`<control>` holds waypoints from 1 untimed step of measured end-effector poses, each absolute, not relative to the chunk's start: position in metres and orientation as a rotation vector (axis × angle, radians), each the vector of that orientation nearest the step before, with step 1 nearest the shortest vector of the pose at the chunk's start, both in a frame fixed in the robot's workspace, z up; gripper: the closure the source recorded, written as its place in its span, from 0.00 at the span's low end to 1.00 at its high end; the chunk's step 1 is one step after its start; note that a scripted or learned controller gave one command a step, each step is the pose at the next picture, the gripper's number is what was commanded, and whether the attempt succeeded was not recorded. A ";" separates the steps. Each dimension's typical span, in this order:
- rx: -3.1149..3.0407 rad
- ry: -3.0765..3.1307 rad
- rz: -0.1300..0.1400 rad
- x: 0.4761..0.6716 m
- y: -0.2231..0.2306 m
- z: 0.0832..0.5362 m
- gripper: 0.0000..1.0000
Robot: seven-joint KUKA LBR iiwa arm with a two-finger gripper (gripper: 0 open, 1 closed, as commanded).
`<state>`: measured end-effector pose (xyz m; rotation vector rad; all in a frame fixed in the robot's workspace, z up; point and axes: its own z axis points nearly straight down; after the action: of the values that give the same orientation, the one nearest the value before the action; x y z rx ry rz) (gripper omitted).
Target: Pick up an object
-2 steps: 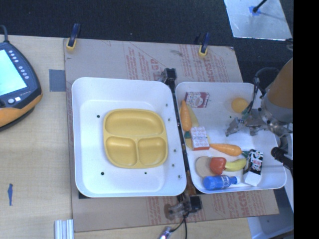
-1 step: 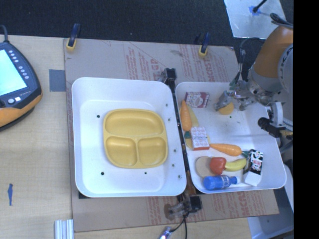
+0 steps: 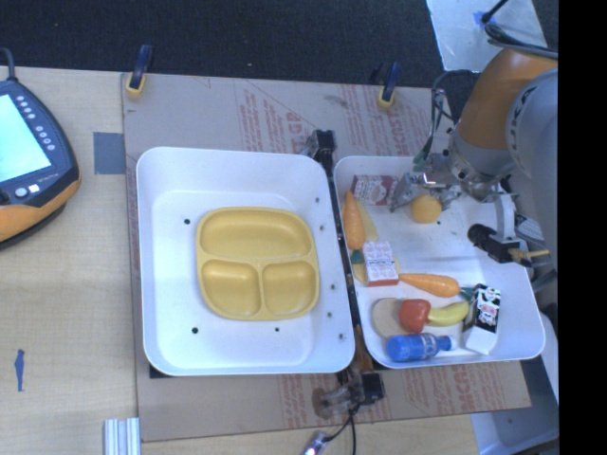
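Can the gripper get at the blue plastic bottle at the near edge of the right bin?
Probably yes. The blue plastic bottle lies uncovered on top, though a red tomato-like toy crowds it, leaving little finger room.

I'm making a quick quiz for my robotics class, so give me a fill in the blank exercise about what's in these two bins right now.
1. The yellow divided plate has ____ compartments.
2. The plate lies in the ____ bin.
3. In the right bin, the bottle lying near the front rim is ____ in colour.
4. The gripper is right beside a small round ____ fruit.

Missing words: three; left; blue; yellow
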<state>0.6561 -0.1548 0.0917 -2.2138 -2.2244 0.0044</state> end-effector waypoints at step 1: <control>-2.211 -2.226 0.006 0.656 -0.156 0.102 1.00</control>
<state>0.6562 -0.1556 0.1022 -2.2106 -2.2258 0.0063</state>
